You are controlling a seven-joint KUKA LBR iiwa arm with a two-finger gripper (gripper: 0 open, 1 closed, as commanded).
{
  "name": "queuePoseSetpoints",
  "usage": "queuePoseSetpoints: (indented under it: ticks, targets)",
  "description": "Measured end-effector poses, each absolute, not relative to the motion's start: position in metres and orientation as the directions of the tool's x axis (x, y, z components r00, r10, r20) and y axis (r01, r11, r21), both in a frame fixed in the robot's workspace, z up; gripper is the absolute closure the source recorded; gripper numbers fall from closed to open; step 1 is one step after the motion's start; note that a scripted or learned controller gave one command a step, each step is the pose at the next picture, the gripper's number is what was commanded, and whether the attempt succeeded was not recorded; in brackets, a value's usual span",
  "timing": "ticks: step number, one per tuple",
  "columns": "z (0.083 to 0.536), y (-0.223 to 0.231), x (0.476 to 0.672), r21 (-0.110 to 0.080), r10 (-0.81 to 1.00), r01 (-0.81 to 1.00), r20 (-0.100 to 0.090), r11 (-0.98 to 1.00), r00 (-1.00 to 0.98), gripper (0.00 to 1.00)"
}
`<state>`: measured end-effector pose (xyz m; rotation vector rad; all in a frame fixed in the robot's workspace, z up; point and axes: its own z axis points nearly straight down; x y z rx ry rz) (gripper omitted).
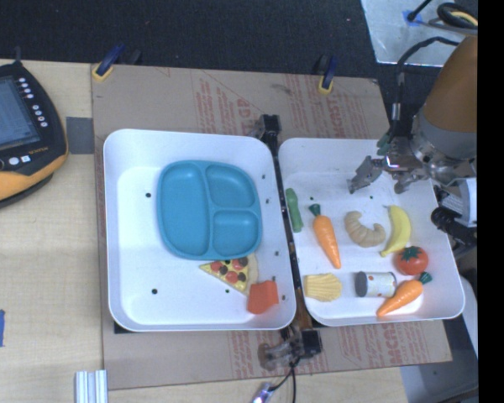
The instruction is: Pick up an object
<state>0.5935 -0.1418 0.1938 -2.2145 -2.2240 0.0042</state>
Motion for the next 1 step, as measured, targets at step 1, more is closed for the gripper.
queuePoseSetpoints:
  ticks: [1]
  targets:
    - [0.0929, -0.0978, 0.5606, 0.0, 1.0, 1.0, -0.002, 0.005, -0.005, 0.0]
